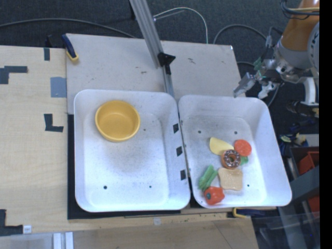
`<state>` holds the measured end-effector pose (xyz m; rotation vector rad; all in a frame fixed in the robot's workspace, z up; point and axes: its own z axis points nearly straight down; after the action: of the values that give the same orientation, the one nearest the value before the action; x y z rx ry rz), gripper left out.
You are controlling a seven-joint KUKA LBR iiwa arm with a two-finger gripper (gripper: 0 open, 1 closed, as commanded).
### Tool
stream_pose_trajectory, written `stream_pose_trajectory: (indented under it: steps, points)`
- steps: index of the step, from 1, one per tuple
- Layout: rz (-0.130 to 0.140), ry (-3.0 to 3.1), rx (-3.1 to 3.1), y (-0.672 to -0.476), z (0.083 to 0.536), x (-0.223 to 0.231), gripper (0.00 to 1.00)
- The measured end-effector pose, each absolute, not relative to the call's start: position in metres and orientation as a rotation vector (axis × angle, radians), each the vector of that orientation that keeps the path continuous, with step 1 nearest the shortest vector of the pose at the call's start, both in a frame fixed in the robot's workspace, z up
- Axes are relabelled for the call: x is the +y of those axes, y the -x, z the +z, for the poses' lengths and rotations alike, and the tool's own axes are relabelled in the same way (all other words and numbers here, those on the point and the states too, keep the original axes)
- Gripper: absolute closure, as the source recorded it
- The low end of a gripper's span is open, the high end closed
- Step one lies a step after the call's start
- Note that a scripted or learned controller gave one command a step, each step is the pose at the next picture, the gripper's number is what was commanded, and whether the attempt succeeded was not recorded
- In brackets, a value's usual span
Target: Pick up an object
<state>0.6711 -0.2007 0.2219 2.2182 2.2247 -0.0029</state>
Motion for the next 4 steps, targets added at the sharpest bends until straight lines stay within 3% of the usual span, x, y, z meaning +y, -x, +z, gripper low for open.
stream_pose_trajectory:
  steps: [1,3,4]
  points:
    - [-0.004,-2.219,2.224,-0.671,0.222,-0.201,0.00]
    - [-0.007,-2.222,2.226,-0.670,0.105,-0.205,0.00]
    - [-0.009,-2.222,2.227,-0.672,0.095,-0.205,0.00]
